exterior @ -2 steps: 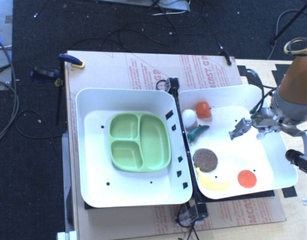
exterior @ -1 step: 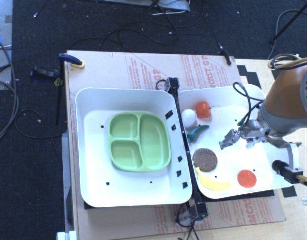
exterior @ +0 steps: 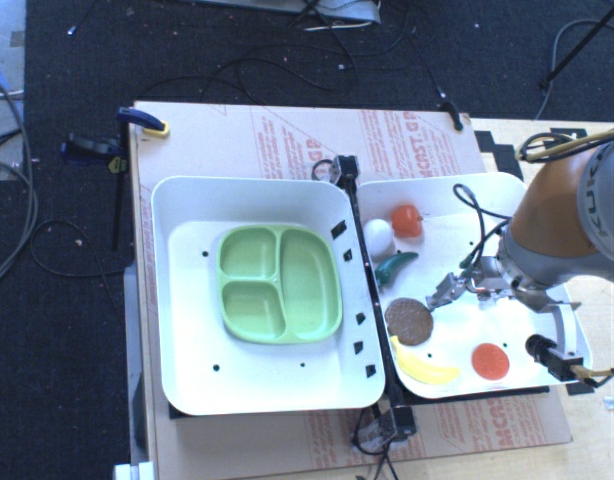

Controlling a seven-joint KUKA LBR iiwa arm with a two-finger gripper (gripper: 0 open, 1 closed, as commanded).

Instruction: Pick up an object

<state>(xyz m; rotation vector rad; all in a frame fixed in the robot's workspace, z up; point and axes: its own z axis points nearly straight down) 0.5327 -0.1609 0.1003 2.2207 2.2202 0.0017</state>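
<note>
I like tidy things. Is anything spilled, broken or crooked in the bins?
Nothing looks spilled or broken. The green tray sits flat in the left bin. In the right bin, the banana, brown disc and red pieces just lie loosely scattered near the gripper.

Grey arm reaches leftward, hand held low.

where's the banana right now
The yellow toy banana lies in the right white bin, at its near-left corner by the divider, just below the brown round disc and left of the flat red-orange disc.
</note>
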